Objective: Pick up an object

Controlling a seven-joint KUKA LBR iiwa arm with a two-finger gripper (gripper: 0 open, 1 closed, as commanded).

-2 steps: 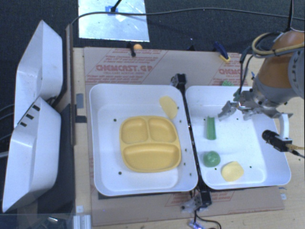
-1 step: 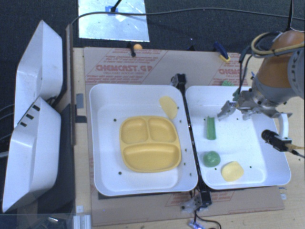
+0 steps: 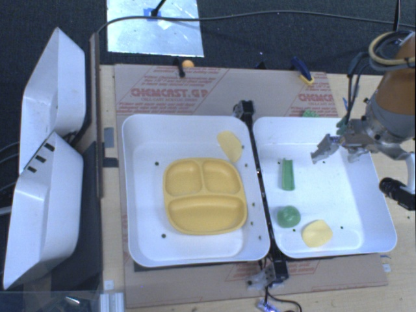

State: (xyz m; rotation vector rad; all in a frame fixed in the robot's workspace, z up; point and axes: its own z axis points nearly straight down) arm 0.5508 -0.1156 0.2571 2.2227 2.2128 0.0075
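The left bin (image 3: 140,194) holds a yellow divided tray (image 3: 205,195) near its middle, with a pale yellow piece (image 3: 230,145) just beyond the tray's far right corner, by the bin's right wall. In the right bin (image 3: 364,239), a green stick (image 3: 286,174) lies lengthwise left of centre; nearer the front sit a green ball (image 3: 288,216) and, just beside it, a yellow lump (image 3: 316,233). The gripper (image 3: 335,147) hangs over that bin's far right part, apart from all three; whether it is released or clenched cannot be told, and nothing shows in its grasp.
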